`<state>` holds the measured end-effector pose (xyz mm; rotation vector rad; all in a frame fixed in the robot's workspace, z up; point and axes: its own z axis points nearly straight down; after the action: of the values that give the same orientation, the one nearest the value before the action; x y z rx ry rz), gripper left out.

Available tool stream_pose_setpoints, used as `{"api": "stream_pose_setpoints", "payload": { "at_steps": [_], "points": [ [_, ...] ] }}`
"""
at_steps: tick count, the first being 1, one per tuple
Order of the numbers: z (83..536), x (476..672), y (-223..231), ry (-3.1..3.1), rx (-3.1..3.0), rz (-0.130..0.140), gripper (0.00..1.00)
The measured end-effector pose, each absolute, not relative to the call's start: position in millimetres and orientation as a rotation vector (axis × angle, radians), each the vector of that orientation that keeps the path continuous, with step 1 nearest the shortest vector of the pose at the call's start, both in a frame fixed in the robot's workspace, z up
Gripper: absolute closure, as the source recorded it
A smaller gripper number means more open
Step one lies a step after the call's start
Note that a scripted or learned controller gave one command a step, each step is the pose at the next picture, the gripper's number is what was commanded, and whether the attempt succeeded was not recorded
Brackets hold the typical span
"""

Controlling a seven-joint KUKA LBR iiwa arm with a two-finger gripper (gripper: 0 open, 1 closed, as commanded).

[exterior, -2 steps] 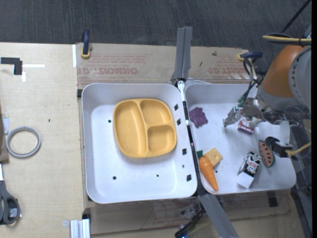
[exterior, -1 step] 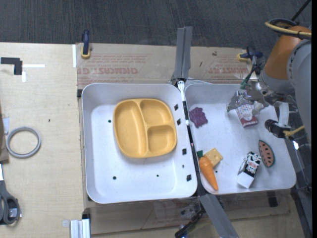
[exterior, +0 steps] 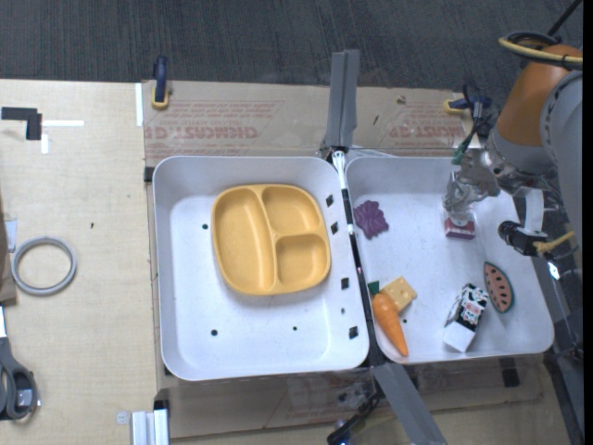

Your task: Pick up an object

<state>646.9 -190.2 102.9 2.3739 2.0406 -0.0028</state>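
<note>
A: Where do we locate the gripper [exterior: 460, 213]?

B: We see it low over the right bin [exterior: 422, 336], near that bin's far right part. Directly under the fingertips sits a small pinkish-red object [exterior: 460, 229]; we cannot identify it further.

A: What is the finger state?

B: We see the fingers set narrow, pointing down at the pinkish-red object. We cannot confirm whether they touch it or clamp it, so we record no hold.

A: Which items lie around the fingers?

B: Left of the fingers, well apart, rests a purple grape bunch [exterior: 371, 218]. Nearer the camera and leftward, we note a yellow cheese wedge [exterior: 399, 293] touching the top of an orange carrot [exterior: 390, 324]. Nearer the camera, slightly rightward, lies a white cow-print carton [exterior: 465, 316], with a watermelon slice [exterior: 500, 286] just beside it.

A: And beyond the divider?

B: Far left of the fingers, the left bin [exterior: 185, 323] carries a yellow divided plate [exterior: 271, 239]. On the wooden bench [exterior: 74, 360] past that bin, we see a grey tape ring [exterior: 41, 265].
</note>
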Motion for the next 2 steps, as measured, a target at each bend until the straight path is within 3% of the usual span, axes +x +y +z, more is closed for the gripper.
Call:
{"api": "stream_pose_setpoints", "payload": {
  "at_steps": [1, 2],
  "points": [
    [102.7, 646.9, -189.9, 2.041, 2.374, -0.002, 0.00],
    [98.2, 635.3, -204.9, 2.110, 2.314, 0.017, 0.00]
  ]
}}
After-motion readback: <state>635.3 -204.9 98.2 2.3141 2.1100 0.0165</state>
